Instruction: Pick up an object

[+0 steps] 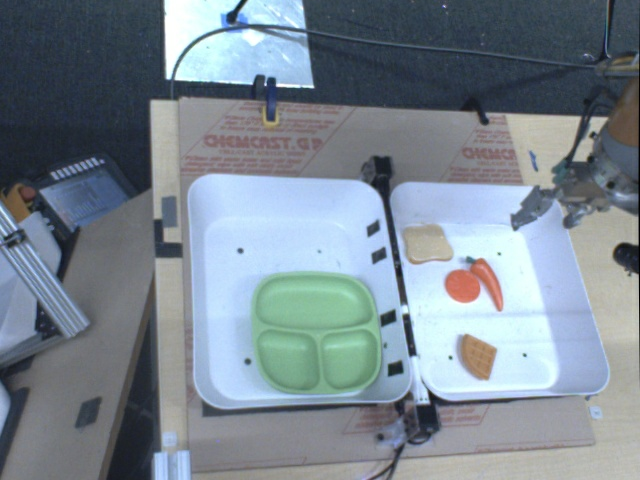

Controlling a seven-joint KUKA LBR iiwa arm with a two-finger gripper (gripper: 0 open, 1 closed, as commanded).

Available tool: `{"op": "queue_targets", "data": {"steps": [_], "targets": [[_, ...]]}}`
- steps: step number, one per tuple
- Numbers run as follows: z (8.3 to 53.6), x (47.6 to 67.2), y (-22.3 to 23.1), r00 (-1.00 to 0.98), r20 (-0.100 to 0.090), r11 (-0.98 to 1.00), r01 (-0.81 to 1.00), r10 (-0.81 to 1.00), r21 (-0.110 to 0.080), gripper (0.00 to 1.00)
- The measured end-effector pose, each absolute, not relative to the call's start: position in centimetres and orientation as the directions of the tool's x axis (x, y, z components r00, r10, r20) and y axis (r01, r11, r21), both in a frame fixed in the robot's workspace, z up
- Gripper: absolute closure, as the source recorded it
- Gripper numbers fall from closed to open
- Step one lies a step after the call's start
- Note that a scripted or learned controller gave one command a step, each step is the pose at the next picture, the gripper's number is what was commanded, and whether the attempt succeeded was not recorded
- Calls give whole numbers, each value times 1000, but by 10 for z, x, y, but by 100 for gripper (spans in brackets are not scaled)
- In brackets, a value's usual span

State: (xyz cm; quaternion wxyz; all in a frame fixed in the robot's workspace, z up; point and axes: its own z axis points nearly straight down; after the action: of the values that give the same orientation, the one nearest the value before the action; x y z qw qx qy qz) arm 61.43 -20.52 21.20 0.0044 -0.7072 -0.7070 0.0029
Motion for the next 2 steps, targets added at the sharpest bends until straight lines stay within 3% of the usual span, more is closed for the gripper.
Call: {"op": "queue_targets", "data": {"steps": [1,2], "targets": [[220,617,-205,-3,-1,3,1000,1000,2,0],[179,617,-203,-2,0,2,1000,1000,-1,0]]}}
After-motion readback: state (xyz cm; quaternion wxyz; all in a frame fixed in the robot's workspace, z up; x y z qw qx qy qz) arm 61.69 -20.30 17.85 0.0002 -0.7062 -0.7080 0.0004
